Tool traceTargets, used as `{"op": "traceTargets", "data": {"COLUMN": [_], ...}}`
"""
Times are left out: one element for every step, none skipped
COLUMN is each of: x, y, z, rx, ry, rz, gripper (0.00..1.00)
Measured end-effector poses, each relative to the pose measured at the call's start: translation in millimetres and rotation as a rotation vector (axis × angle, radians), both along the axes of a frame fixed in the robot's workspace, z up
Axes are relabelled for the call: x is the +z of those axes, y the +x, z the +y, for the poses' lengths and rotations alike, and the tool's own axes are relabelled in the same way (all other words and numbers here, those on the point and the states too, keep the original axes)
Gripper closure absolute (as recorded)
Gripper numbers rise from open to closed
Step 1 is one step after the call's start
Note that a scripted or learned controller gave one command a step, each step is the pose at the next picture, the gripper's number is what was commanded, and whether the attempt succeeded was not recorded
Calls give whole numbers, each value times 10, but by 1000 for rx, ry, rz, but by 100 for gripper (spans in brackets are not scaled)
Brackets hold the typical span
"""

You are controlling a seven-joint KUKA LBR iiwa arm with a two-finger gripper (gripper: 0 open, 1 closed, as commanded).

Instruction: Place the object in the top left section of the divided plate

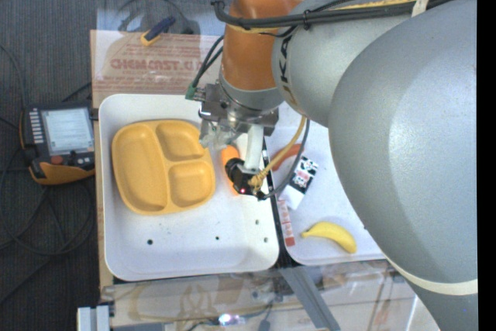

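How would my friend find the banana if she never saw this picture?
Look at the two white bins and pick the right bin, partly under the big grey arm. Near its front edge lies the banana, on its own. It is the curved yellow thing there, much smaller than the yellow plate in the left bin.

Plate [159,167]: smooth yellow plastic, slight sheen; bins [186,244]: matt white plastic; arm [403,128]: smooth grey painted shell with glossy orange band [260,8]; floor [46,12]: rough grey carpet; banana [332,235]: smooth, matt yellow.
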State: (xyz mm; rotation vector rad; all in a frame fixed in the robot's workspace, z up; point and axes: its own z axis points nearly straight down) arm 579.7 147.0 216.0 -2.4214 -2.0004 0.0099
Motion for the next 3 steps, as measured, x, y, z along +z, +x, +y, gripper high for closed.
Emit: {"op": "traceTargets", "data": {"x": [1339, 1313, 1313], "y": [-275, -562, -563], "z": [26, 289, 288], "rx": [396, 510, 510], "ry": [1, 3, 3], "rz": [-5, -3, -3], "gripper": [100, 100, 0]}}
